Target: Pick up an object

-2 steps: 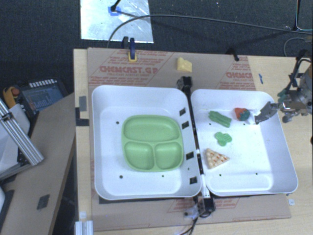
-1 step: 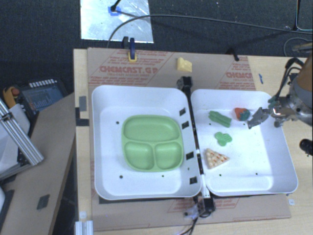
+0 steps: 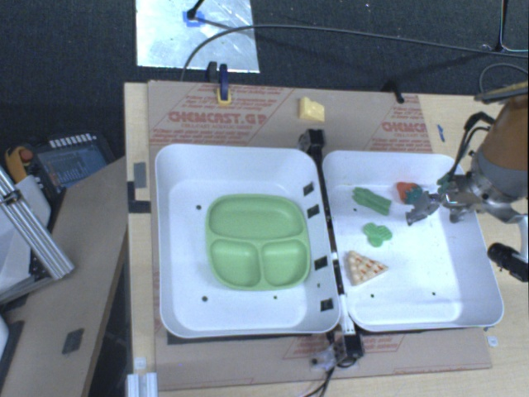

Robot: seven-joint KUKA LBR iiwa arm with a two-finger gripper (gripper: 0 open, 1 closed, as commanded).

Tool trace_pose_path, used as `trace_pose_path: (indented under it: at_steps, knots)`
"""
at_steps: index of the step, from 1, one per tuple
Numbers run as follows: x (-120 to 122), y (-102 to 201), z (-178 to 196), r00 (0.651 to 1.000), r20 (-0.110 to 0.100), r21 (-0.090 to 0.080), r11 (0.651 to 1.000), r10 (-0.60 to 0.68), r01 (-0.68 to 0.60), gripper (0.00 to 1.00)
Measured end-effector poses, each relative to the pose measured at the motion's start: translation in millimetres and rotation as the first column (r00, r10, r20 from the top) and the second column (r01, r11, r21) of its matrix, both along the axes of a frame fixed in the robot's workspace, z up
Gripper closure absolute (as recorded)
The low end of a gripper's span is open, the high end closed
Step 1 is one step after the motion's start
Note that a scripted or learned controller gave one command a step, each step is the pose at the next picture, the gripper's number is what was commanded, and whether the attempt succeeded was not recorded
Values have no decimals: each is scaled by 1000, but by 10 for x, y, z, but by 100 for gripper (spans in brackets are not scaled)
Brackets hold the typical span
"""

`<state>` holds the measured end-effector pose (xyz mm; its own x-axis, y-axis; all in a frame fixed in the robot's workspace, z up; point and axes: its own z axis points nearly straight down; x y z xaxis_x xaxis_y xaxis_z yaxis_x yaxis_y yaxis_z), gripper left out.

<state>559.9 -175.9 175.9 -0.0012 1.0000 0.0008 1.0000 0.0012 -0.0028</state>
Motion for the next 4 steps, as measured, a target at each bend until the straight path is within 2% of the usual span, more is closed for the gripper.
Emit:
trace_pose_path:
  at_steps: [1, 2, 3, 4]
  knots:
    - [80, 65, -538, 1000, 0, 1, 1000, 3, -3, 0]
    - [96, 51, -401, 1000, 6, -3, 1000, 2, -2, 100]
    - [196, 105, 181, 1000, 11, -3, 1000, 4, -4, 100]
    - [161, 111, 634, 1000, 9, -3, 1000, 4, -4, 100]
